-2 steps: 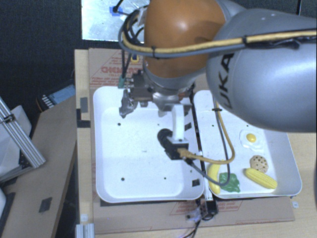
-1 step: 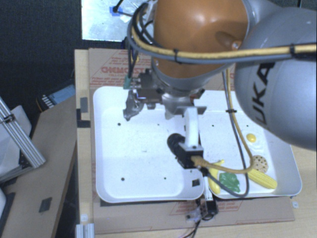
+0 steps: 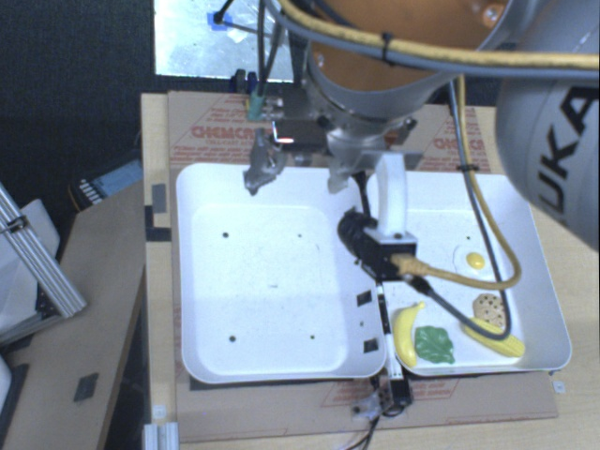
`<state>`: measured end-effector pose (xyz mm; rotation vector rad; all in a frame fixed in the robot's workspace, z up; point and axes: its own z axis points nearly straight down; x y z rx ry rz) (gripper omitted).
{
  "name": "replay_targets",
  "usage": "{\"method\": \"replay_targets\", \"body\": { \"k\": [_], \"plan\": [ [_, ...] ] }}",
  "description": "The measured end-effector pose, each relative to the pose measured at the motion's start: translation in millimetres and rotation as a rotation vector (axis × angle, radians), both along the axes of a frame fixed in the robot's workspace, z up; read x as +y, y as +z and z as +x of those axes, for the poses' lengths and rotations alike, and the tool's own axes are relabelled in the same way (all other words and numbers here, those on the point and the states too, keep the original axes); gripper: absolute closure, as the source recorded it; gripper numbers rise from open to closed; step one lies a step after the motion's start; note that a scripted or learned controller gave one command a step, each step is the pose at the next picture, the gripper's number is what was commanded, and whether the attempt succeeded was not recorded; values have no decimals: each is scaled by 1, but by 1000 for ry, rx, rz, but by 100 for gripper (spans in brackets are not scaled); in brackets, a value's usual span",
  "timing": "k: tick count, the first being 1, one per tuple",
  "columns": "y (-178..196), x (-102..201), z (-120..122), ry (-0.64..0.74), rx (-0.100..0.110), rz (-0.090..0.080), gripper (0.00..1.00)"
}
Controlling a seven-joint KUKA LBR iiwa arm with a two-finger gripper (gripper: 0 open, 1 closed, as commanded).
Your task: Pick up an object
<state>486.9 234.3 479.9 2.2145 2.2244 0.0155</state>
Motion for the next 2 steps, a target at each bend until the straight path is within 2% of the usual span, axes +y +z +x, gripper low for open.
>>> {"method": "replay_targets", "body": {
  "k": [1, 2],
  "plan": [
    [7, 0, 0, 5, 5, -2, 100],
    [-61, 0, 9, -4, 13, -7, 100]
  ]
}}
